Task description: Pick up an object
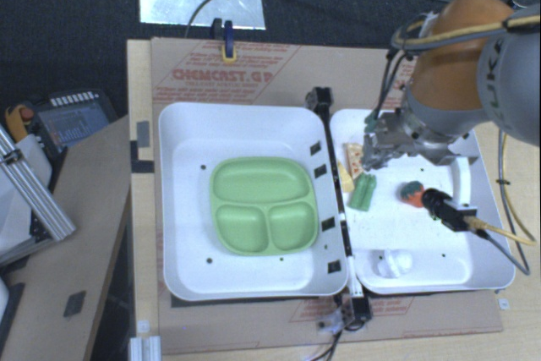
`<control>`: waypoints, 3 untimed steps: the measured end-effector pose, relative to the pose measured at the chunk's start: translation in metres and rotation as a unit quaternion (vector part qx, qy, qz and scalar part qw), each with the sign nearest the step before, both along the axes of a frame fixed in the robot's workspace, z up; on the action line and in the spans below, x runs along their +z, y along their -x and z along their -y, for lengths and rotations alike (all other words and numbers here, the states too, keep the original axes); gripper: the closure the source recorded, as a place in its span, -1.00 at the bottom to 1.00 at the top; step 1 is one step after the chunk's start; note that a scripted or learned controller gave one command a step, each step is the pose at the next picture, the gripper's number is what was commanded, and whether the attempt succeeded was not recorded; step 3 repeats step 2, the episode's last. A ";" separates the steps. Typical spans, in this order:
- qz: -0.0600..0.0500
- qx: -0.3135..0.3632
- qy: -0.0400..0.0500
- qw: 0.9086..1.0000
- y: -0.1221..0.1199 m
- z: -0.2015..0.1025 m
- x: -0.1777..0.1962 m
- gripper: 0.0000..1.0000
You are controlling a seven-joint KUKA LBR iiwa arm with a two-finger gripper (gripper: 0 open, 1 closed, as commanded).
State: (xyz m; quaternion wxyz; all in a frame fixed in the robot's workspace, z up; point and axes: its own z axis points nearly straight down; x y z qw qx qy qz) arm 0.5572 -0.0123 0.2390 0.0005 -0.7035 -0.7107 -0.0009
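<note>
My gripper (374,151) hangs low over the upper left part of the right bin (439,270). Just beside it on the left lies a pale flat piece with red marks (352,156) and a yellow edge. A green block (363,193) lies tilted just below the gripper, apart from it. A small red and green object (411,193) rests to the right of the block. Near the bin's front edge sits a white object (393,265).
The left bin (186,266) holds a green divided plate (258,205). A black divider with clips (331,182) runs between the bins. The arm's bulk (461,55) covers the right bin's far corner. A white curved piece (461,177) lies at the right.
</note>
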 end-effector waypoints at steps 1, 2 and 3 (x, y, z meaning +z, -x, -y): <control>0.000 0.000 0.000 1.000 -0.002 -0.053 -0.011 1.00; 0.000 0.000 0.000 1.000 0.011 -0.105 -0.004 1.00; 0.000 0.000 0.000 1.000 0.011 -0.105 -0.004 1.00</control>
